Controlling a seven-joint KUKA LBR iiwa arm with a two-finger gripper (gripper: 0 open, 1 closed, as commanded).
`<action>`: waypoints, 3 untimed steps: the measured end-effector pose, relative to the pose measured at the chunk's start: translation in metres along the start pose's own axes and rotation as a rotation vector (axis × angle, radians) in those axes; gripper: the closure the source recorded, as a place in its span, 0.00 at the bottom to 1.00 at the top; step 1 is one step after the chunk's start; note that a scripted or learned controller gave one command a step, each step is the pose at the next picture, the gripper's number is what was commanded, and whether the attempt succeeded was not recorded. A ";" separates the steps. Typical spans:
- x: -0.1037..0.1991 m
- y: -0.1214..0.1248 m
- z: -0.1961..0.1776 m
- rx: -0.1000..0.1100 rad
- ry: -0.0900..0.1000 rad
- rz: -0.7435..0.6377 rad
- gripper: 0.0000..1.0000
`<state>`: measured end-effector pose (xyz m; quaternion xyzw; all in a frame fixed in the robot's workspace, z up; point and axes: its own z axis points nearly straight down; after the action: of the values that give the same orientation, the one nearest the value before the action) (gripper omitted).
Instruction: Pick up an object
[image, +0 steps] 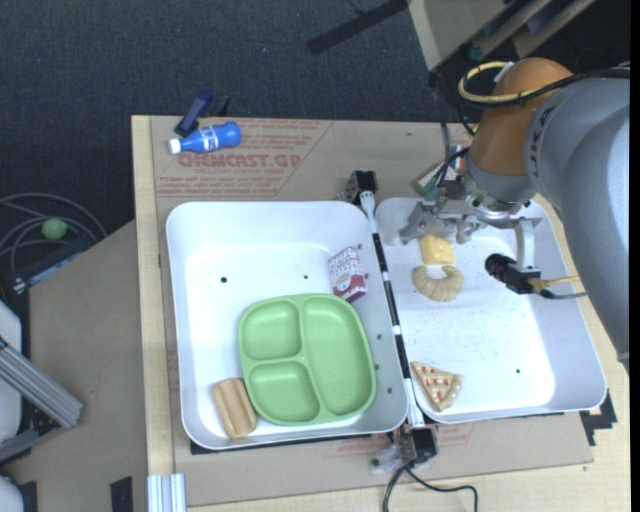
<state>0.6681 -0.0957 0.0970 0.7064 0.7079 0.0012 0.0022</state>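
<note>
- Waffle wedge: flat, grid-patterned triangle, tan with a red edge, in the near left corner of the right bin, a shallow white tray with a smooth speckled floor.
- Bun: oblong, pale brown and matt, at the near left of the left bin, just beside the plate.
- Plate: glossy light-green plastic with rounded corners and three compartments, in the near half of the left bin.
- Packet: small red-and-white printed wrapper, just beyond the plate's far right corner.
- Croissant: curved, ridged and golden brown, in the right bin, touching the near side of the yellow block.
- Yellow block: small, smooth and pale yellow, on the right bin's floor directly under me.
- My gripper: grey metal, fingers spread apart either side of the yellow block and clamping nothing.
- Bottle: blue with a white cap, lying on the printed board beyond the left bin.
</note>
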 end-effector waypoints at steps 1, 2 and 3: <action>0.002 -0.002 0.012 0.006 0.002 0.002 0.00; 0.002 0.001 -0.003 -0.005 0.000 0.000 1.00; 0.002 0.000 0.000 0.000 0.000 0.001 0.00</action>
<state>0.6681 -0.0937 0.0973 0.7068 0.7075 0.0014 0.0022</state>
